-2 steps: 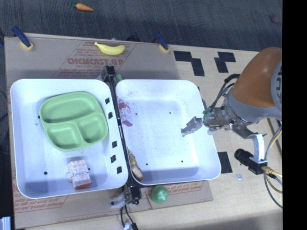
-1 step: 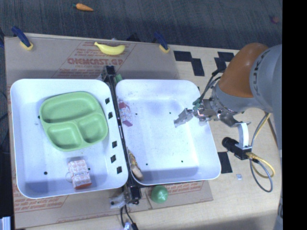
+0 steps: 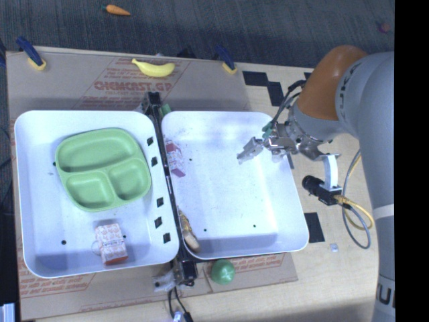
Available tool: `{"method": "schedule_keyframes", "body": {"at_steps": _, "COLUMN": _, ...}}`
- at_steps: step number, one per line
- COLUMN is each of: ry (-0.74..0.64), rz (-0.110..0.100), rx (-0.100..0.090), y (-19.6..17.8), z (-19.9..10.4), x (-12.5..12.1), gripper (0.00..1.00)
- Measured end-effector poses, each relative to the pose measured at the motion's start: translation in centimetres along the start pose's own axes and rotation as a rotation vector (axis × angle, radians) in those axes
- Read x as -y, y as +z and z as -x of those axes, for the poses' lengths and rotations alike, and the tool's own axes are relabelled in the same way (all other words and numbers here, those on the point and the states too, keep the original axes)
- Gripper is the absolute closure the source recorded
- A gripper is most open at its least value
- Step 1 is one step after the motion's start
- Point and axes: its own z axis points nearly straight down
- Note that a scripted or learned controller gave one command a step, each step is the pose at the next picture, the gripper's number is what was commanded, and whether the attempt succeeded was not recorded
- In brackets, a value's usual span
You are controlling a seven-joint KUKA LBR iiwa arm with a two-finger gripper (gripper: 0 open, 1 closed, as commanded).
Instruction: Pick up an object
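My gripper hangs over the right part of the right bin, reaching in from the right, with bare white bin floor beneath it. A red and white packet lies against that bin's left wall. A tan object rests at its front left corner. In the left bin sits a green divided tray, and a small red and white box lies in front of it. Nothing is seen in the gripper.
A yellow banana lies on the cardboard behind the bins. A green ball sits on the cardboard in front of the right bin. Blue clamps hold the cardboard's back edge. An orange item lies on the floor.
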Motion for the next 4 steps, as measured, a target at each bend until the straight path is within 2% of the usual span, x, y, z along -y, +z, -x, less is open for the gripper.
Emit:
{"method": "schedule_keyframes", "body": {"at_steps": 1, "ry": 0.003, "rz": 0.001, "rx": 0.000, "y": -5.8, "z": 0.0, "x": 4.2, "gripper": 0.00}}
{"method": "schedule_keyframes", "body": {"at_steps": 2, "ry": 0.000, "rz": -0.002, "rx": 0.000, "y": -1.9, "z": 0.0, "x": 7.9, "gripper": 0.00}}
{"method": "schedule_keyframes", "body": {"at_steps": 3, "ry": 0.000, "rz": -0.002, "rx": 0.000, "y": 3.4, "z": 0.0, "x": 2.3, "gripper": 0.00}}
{"method": "schedule_keyframes", "body": {"at_steps": 4, "ry": 0.002, "rz": 0.002, "rx": -0.001, "y": -0.5, "z": 0.0, "x": -2.0, "gripper": 0.00}}
